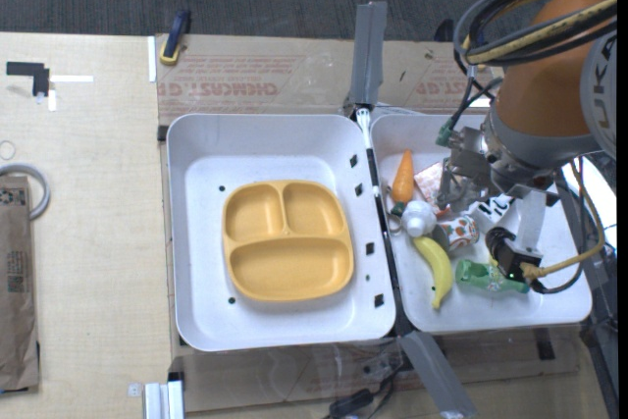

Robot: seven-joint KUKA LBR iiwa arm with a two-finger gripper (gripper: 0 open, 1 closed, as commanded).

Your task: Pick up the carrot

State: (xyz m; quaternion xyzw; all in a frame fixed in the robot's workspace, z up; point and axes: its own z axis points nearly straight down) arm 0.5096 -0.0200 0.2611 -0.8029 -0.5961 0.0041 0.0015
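Lying lengthwise up the right bin, the carrot points its tip away from the camera; pincer state unclear.

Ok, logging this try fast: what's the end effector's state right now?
End effector: cannot be told; it sits right of the carrot.

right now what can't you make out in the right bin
- The hand, camera view: the arm's wrist covers it from above, so open or shut cannot be told.
- The flat packet beside the carrot: partly under the hand, print too small to read.
- The green item past the banana: partly hidden by the black wrist fitting, identity unclear.
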